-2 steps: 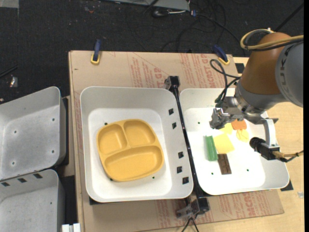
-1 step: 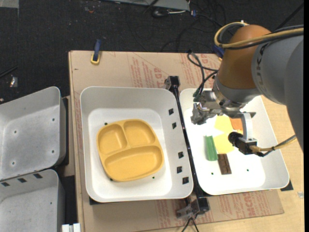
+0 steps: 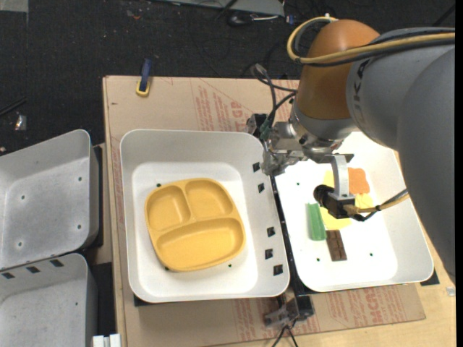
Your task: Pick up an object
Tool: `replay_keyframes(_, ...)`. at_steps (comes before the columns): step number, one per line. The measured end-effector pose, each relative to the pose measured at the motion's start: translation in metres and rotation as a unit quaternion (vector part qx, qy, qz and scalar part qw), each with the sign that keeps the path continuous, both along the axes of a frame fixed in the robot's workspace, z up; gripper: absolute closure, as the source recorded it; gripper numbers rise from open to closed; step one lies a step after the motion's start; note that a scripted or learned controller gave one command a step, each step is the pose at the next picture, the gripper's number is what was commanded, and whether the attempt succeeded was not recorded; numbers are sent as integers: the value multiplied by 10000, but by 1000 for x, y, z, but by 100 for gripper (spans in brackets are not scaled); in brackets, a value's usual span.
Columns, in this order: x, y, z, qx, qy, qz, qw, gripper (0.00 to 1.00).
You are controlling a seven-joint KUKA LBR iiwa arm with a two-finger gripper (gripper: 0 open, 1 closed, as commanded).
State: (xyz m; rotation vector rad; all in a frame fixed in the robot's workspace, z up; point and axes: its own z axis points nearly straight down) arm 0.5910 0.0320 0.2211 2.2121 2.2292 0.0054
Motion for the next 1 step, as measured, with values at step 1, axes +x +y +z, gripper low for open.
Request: replay_keyframes(1,19,49,-6,-1,7,2,10000,100)
